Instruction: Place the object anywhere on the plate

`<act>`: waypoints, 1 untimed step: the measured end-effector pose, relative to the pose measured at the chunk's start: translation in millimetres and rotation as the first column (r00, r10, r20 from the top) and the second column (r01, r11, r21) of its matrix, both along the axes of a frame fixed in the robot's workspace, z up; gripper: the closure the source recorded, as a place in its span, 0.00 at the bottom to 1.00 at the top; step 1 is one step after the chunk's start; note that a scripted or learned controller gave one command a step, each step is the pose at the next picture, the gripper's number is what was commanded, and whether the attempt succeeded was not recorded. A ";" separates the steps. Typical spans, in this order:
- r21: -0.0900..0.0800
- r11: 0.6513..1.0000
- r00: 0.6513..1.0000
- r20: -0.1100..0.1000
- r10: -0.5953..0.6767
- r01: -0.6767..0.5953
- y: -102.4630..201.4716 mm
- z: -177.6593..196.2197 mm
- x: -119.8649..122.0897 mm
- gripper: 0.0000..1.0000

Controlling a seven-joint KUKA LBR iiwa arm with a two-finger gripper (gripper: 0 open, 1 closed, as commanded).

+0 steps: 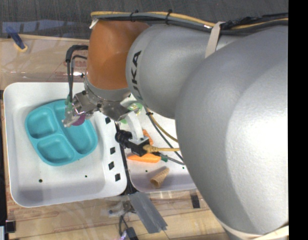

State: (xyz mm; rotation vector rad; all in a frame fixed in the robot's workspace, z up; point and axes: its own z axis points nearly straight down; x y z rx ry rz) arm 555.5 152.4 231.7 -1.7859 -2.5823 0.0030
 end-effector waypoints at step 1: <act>-0.001 1.000 1.000 -0.002 -0.002 0.002 -1.0 -0.8 -0.2 0.00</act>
